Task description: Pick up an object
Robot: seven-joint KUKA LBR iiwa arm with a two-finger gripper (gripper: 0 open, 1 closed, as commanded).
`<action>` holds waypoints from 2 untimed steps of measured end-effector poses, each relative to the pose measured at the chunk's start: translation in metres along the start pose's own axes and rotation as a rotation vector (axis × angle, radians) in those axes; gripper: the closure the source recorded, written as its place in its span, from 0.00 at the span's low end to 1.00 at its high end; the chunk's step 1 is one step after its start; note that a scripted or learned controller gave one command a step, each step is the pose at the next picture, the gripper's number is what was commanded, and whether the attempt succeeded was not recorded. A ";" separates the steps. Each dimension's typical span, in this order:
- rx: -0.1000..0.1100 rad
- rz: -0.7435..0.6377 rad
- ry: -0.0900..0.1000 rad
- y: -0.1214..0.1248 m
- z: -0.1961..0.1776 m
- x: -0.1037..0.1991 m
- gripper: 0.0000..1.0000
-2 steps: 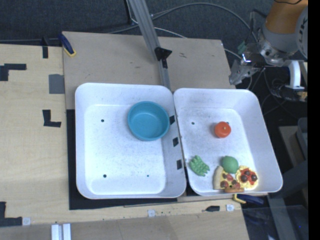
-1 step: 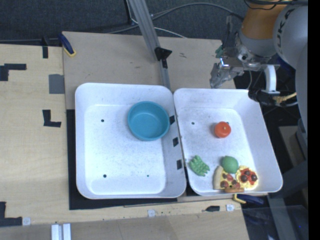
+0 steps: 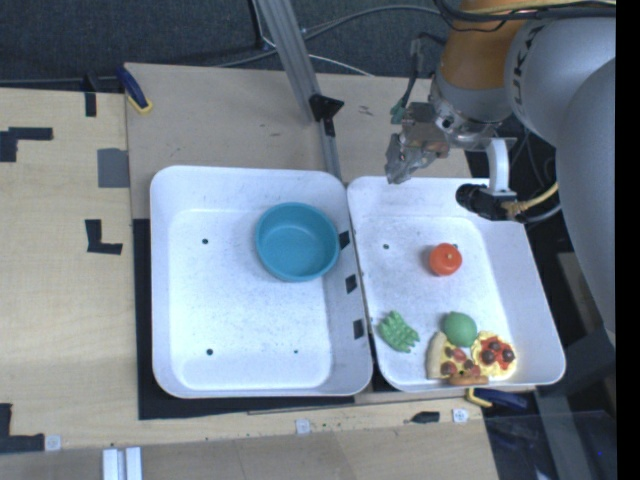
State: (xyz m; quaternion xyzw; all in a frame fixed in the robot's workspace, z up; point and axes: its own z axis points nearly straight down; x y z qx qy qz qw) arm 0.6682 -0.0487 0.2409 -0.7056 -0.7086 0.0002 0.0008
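Above the far rim of the right bin point(image 3: 520, 268), near the corner where the two bins meet, the gripper point(image 3: 398, 173) hangs at the end of the grey arm point(image 3: 560, 78), below the orange band point(image 3: 490, 28); its dark fingers point down and to the left with nothing seen between them, and whether they stand wide or narrow I cannot tell. In the right bin a small red tomato-like toy point(image 3: 445, 259) sits alone near the middle, well apart from the gripper. Along the near edge of that bin lie a green leafy toy point(image 3: 398, 331), a round green toy point(image 3: 460, 327), and two toy pizza slices point(image 3: 478, 358) touching each other, with the round green one just beside them. The left bin point(image 3: 200, 368) holds a blue bowl point(image 3: 296, 241), upright, toward its far right part. A slanted grey metal bar point(image 3: 295, 58) runs down to the gap between the bins, and a yellow and blue clamp point(image 3: 136, 90) sits at the bench's far left corner.
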 end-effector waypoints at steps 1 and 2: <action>-0.002 0.000 0.000 -0.005 -0.006 0.051 1.00; -0.001 -0.001 0.000 -0.010 -0.008 0.109 1.00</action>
